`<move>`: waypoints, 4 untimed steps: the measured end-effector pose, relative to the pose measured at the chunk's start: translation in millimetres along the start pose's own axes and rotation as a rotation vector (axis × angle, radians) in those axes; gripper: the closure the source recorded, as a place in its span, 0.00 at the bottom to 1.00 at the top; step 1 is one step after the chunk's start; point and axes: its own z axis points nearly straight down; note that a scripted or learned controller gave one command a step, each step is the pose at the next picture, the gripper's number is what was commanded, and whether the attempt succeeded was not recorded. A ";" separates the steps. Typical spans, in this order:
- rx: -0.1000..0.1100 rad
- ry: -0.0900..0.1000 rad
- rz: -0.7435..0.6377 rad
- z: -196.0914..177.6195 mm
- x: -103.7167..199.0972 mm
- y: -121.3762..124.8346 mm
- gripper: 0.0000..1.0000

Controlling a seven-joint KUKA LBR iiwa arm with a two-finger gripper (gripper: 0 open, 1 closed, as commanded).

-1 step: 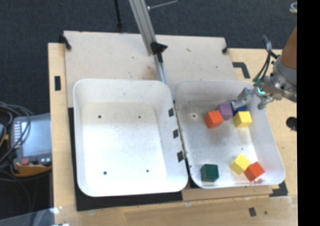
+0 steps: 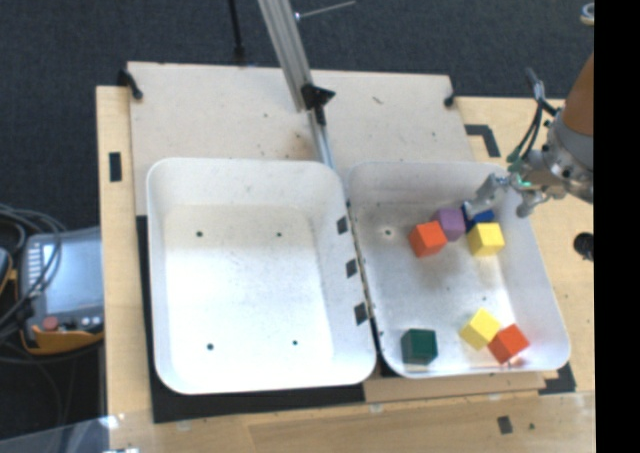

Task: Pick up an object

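Blocks are the likely targets, and we count seven, all lying in the right bin [image 2: 545,291]: an orange block [image 2: 428,238], a purple block [image 2: 452,222], a yellow block [image 2: 487,238] and a sliver of blue block [image 2: 481,216] clustered toward the bin's 1 o'clock; a green block [image 2: 420,346] at its 7 o'clock; a second yellow block [image 2: 481,327] touching a red-orange block [image 2: 509,342] at its 5 o'clock. We see the left bin [image 2: 250,271] holding nothing. The gripper [image 2: 510,191] sits at the right bin's 2 o'clock rim, just beside the blue and yellow pair, with the arm [image 2: 578,121] coming in from 3 o'clock. We cannot tell whether the fingers are open or closed at this size, and we see no block between them. Our judgement: nothing picked yet; every block rests on the bin floor. Approach looks near done; descent, closing and lift remain. The tight cluster could make a clean grasp awkward.
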 end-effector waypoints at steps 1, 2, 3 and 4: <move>0.006 0.002 0.003 59.9 6.3 -3.3 0.00; -0.013 -0.002 0.003 83.2 6.5 0.9 0.00; -0.023 -0.006 0.004 88.1 5.0 4.9 0.00; -0.029 -0.008 0.005 77.7 3.3 6.1 1.00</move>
